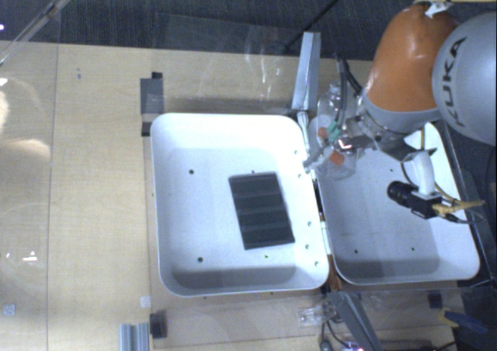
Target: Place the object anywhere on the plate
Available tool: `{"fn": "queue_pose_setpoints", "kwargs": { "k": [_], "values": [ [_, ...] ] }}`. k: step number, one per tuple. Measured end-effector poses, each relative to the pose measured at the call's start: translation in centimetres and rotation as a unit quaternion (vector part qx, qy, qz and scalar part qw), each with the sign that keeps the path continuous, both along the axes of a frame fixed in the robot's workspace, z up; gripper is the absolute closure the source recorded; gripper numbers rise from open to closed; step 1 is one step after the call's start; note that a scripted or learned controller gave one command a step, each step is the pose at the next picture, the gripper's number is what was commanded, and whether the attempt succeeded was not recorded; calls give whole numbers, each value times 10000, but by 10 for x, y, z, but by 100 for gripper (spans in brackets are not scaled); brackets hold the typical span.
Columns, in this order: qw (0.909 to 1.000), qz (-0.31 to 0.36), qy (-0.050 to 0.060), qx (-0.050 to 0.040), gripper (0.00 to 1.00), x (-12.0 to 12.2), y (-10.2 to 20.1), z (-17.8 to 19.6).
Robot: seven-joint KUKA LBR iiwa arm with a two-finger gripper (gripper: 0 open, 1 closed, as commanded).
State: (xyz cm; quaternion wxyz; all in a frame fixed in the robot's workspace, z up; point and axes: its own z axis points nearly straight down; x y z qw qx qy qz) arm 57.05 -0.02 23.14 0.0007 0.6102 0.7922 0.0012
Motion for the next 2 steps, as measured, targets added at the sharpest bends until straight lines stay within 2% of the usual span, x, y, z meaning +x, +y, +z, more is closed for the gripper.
{"fn": "queue_pose_setpoints", "kwargs": {
  "k": [1,2],
  "values": [
    [9772,2124,-5,-4,100,-15,41,-47],
    [9476,3194,-24,-14,100,41,26,-46]
  ]
}}
